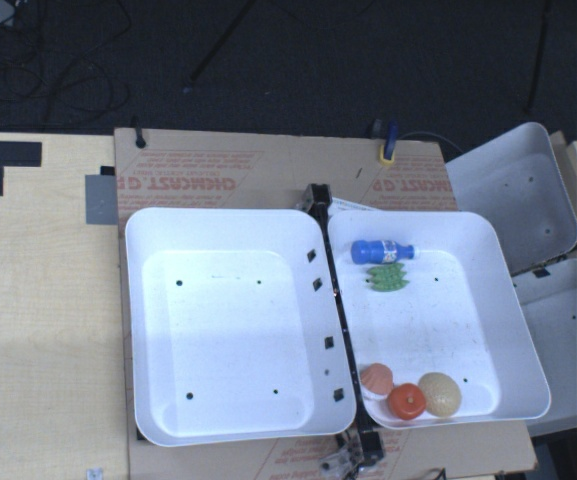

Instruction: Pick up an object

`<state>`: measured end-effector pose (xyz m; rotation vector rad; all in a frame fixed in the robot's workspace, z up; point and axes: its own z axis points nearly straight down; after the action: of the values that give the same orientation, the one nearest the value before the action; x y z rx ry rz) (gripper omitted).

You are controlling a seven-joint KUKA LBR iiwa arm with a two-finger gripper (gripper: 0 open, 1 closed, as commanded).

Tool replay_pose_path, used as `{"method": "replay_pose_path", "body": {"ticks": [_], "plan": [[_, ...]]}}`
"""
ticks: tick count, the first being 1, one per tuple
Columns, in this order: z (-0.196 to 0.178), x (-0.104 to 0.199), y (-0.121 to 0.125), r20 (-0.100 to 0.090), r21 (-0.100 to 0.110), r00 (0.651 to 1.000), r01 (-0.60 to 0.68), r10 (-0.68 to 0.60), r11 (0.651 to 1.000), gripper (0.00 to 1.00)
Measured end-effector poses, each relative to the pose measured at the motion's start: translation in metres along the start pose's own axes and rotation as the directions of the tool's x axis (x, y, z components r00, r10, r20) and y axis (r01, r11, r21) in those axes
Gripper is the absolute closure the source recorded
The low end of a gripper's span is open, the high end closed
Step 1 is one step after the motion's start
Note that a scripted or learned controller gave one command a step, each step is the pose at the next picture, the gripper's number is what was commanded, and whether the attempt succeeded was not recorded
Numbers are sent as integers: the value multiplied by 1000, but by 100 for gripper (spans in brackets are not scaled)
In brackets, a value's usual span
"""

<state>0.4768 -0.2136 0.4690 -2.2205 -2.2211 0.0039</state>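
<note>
Two white bins on your worktop [48, 298], objects gathered in the right bin [488, 268].

Your blue bottle [381, 252] lies on its side near the far wall, a green item [388, 278] just beside it. At the near edge, a pink ball [376, 377], red ball [406, 401] and tan ball [440, 393] cluster together. The left bin [228, 328] sits alongside.

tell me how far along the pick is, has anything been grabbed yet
Nothing looks done yet. All five things lie in the right white bin: the blue plastic bottle and green leafy toy near its far edge, the pink round piece, red round tomato-like ball and tan round ball in its near corner. Nothing is in hand. The whole pick remains.
</note>
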Motion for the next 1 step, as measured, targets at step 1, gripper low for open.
{"method": "replay_pose_path", "body": {"ticks": [1], "plan": [[7, 0, -1, -1, 0, 1000, 0, 0, 1000, 100]]}}
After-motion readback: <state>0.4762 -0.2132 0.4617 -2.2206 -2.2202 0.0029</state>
